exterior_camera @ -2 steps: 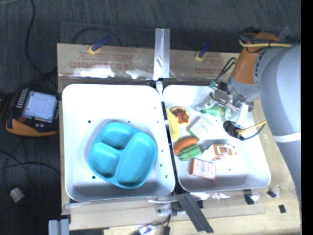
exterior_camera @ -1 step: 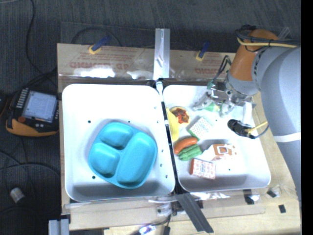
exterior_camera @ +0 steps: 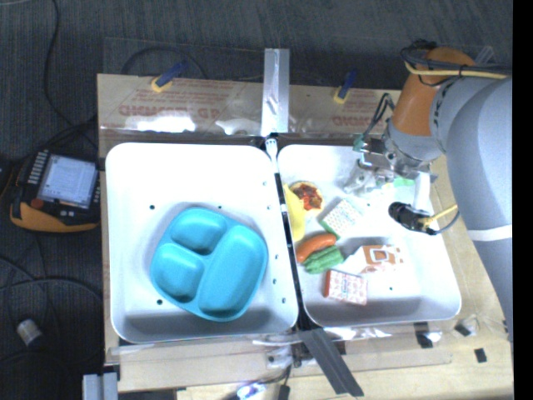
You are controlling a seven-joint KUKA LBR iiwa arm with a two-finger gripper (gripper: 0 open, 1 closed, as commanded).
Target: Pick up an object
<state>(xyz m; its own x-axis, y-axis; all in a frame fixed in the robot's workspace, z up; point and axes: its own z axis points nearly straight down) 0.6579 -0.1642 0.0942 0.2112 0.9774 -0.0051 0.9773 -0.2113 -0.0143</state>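
Grey arm (exterior_camera: 479,152) reaches over right bin (exterior_camera: 445,298); pincer (exterior_camera: 366,177) state unclear.

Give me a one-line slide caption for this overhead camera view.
Arm's end effector hangs over the right bin of small items; a blue divided tray lies in the left bin.

Dark grey carpet (exterior_camera: 166,15) surrounds the bench (exterior_camera: 208,98); cables (exterior_camera: 33,7) and a handheld pendant (exterior_camera: 58,186) lie left.

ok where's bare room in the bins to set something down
Left bin: bare floor along the top and left of the blue divided tray. Right bin: free strip along the bottom right, past the red-patterned packet. Crowded by the divider: carrot, green vegetable.
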